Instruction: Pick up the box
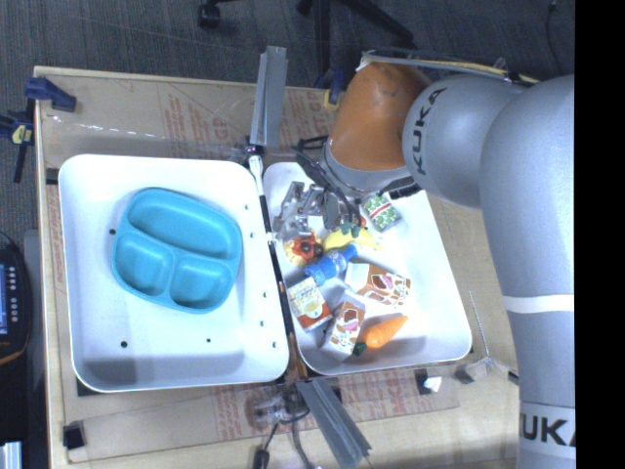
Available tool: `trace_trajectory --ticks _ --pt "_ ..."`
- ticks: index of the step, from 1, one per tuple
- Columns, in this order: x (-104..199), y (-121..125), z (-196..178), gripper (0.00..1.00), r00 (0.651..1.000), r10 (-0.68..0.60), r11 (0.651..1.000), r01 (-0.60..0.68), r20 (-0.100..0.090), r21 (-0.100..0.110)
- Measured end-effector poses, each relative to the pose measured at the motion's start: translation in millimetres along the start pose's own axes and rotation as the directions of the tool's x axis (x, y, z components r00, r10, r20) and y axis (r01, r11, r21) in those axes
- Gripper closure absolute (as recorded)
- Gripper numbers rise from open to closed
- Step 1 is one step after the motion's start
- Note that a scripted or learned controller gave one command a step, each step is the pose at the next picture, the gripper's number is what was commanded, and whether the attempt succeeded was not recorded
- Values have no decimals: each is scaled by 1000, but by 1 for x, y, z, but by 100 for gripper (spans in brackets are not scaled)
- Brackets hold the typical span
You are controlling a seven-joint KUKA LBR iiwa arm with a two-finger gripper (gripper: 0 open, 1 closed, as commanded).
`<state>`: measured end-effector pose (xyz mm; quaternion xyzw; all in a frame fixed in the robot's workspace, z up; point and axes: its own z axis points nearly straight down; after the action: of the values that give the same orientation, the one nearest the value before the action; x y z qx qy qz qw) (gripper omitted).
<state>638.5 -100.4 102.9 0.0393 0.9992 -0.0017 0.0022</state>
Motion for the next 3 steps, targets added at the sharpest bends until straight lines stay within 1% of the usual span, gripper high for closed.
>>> trace_trajectory --ticks 1,2,3 --pt "0 0 0 0 1000 0 1000 0 0 0" --pt "-1 1 -9 100 1000 -2 1000 2 0 0" --pt "-1 1 -9 0 1000 -3 1000 3 0 0"
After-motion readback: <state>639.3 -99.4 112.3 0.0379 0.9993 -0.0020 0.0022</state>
